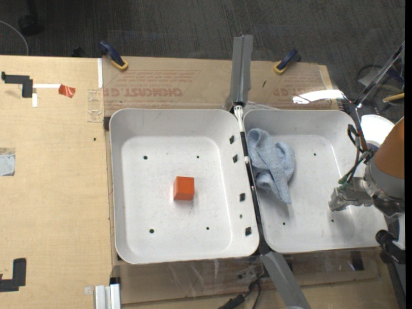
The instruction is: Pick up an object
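From my remote station, I see the gripper (pixel 341 198) hovering low over the right bin (pixel 309 237) near its right wall, apart from both candidates. To pick well, I judge it should centre over one target and descend square: the crumpled blue cloth (pixel 273 166) against that bin's left wall is nearer, while the orange block (pixel 184 188) sits mid-floor in the left bin (pixel 129 172). Whether the jaws are parted I cannot tell; nothing shows between them.

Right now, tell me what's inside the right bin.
The right bin holds a crumpled blue cloth against its left wall. The gripper is over its right side. Anything under the cloth is hidden.
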`<state>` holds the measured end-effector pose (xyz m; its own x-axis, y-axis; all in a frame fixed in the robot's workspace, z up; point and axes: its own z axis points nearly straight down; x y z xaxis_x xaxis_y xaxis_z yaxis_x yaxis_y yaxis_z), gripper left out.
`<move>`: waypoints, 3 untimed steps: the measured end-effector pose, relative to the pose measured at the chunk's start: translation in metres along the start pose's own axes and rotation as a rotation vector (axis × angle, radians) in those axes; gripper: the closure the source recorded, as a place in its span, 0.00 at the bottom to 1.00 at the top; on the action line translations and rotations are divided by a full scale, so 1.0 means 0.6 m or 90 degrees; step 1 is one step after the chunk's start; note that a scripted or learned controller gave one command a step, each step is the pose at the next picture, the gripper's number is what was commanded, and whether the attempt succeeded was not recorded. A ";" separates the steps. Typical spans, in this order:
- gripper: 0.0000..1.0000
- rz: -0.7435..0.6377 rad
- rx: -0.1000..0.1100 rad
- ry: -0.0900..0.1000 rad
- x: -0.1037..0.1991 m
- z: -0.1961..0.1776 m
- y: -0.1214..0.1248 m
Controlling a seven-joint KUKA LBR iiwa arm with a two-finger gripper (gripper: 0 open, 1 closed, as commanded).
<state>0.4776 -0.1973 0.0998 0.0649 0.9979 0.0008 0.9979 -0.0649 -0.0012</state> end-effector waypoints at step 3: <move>1.00 0.199 0.001 -0.001 0.054 -0.147 0.242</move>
<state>0.6249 -0.1746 0.1879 0.3691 0.9294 -0.0016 0.9294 -0.3691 -0.0031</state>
